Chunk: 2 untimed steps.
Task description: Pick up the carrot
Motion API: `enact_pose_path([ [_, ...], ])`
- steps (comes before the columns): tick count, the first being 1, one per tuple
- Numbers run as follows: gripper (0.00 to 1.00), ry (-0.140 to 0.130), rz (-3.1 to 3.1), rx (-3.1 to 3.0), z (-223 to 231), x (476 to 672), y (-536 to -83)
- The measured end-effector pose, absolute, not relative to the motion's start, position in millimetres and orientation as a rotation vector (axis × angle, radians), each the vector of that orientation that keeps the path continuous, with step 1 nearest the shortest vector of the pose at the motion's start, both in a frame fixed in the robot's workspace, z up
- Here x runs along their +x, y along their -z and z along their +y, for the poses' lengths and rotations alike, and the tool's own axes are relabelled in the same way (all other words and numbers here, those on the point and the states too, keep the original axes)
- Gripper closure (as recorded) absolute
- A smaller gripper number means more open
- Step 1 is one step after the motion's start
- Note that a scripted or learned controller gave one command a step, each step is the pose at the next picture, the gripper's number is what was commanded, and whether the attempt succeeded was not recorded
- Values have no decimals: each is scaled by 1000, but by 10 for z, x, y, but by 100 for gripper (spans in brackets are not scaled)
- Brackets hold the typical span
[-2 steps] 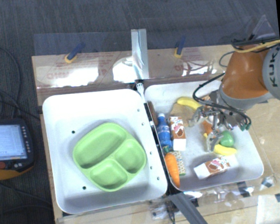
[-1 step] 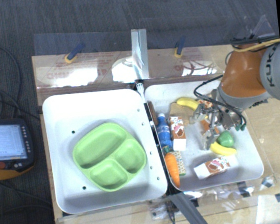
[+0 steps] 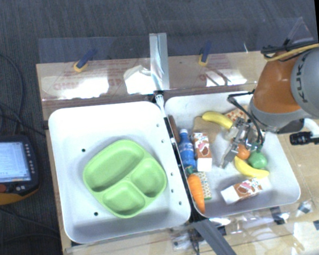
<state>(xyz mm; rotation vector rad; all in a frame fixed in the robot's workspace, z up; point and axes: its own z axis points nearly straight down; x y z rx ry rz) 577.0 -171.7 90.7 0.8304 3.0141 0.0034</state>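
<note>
Orange tapered carrot (image 3: 195, 192): lying in the right shallow white bin (image 3: 282, 198), hard against the raised divider between the two bins, near the front left corner. Long axis is running roughly parallel to the divider, the narrow tip pointing toward the front wall, the broad end pointing back toward the blue bottle (image 3: 185, 149). A small printed carton (image 3: 205, 186) is touching the carrot's right flank, so the only free side is looking upward; the divider is closing off the left.

Metal two-finger gripper (image 3: 238, 141): hanging well right of the carrot, over the cluster in the bin's middle, beneath the grey arm with the orange band (image 3: 278, 90). Whether the fingers are apart or together is not readable; they are blending with the clutter below.

Around the gripper: yellow banana (image 3: 217, 120) behind, second yellow banana (image 3: 251, 168) in front, green round fruit (image 3: 258, 160) beside it, a small orange item partly covered by the gripper. White carton with red print (image 3: 245, 189) is resting near the front wall, right of the carrot. Another printed carton (image 3: 202, 146) is standing just right of the bottle.

Left white bin (image 3: 78, 219): holding a light green three-compartment plate (image 3: 125, 177), with open floor all round it.
</note>
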Motion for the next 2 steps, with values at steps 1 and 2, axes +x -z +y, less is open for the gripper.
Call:
enact_pose_path([
  [1,100,3,3006,827,-1728,5791,-1032],
  [2,100,1,2873,1259,-1528,5637,-1803],
])
